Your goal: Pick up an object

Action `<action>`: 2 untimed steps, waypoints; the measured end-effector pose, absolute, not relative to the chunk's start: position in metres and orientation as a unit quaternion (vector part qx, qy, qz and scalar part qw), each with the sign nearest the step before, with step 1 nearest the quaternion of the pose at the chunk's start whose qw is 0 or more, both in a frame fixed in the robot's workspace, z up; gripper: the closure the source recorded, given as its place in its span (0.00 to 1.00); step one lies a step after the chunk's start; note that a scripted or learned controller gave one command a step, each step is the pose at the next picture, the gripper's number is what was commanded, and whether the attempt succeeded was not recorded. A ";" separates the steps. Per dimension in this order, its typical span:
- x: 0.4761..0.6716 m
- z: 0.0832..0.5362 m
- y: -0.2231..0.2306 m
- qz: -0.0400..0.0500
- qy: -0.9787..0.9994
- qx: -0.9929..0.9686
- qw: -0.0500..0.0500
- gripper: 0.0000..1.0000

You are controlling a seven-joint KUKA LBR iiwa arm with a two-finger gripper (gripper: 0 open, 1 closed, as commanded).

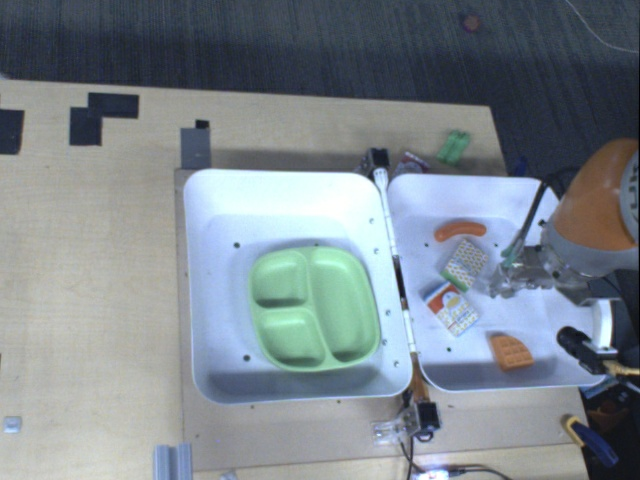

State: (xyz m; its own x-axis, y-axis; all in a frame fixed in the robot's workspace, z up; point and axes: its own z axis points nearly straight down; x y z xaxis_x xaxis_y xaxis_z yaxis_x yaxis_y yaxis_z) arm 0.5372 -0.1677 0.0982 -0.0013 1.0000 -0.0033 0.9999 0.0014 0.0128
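Note:
The right bin (520, 193) holds an orange sausage-shaped piece (460, 230), a checkered green-and-white packet (466, 262), a small patterned box with a red and blue end (452, 309) and an orange waffle-like piece (512, 352). My gripper (503, 280) hangs low over the right bin, just right of the checkered packet and above the waffle piece. Nothing is visibly held in it. The arm with its orange band (597, 206) comes in from the right.
The left bin (215, 228) carries a green three-compartment plate (313, 307). A green item (454, 147) lies on the bench behind the right bin. Black tape patches (100, 116) mark the bench at far left. Cables and clips sit by the bins' front edge.

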 end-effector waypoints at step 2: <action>0.533 0.087 -0.116 0.002 0.708 0.706 0.003 0.00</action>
State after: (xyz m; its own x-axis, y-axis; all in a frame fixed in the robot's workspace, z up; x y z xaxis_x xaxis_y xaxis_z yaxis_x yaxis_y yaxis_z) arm 0.5326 -0.1165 0.0867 -0.0032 1.0000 -0.0016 1.0000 0.0032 0.0082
